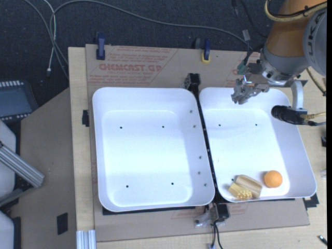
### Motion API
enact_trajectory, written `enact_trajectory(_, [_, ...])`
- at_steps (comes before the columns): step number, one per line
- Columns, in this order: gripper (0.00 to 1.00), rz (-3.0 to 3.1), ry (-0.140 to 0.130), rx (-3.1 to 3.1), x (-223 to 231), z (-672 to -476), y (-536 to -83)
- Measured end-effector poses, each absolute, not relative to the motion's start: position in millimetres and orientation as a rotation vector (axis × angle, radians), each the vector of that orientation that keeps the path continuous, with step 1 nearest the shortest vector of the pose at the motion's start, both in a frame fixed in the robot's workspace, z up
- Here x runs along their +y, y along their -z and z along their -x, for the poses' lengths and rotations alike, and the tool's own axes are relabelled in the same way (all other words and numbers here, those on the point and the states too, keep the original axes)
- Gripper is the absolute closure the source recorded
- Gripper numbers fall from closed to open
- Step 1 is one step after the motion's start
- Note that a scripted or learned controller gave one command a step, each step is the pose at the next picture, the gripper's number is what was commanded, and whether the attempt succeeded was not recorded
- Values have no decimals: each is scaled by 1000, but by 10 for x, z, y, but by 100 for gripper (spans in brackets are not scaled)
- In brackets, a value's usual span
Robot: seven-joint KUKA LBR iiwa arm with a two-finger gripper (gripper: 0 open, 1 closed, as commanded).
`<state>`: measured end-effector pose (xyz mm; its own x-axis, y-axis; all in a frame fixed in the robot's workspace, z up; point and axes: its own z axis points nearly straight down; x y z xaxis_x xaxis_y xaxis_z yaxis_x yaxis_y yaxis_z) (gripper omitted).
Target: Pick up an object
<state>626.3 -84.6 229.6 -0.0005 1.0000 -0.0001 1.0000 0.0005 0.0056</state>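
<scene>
Red lettering on the cardboard sheet [129,64] under the bins reads something like "CHEMCAST GP", the smaller lines around it too faint to make out. The arm [295,19] comes in from the upper right, its orange band bent over the far corner, with the gripper [244,93] hanging above the far rim of the right bin [249,139]; whether it is apart or together I cannot tell from here. Down at the near end of that bin lie an orange ball [273,179] and, just beside it to the left, a tan block [245,187] with a ridged yellow end. They are well apart from the gripper, with bare white floor between. The left bin [150,149] touches the right one along the black centre seam.
</scene>
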Motion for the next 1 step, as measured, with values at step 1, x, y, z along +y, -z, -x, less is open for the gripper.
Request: enact_trajectory(1, [100,-2218,-5,2219,-847,-6270,-2750])
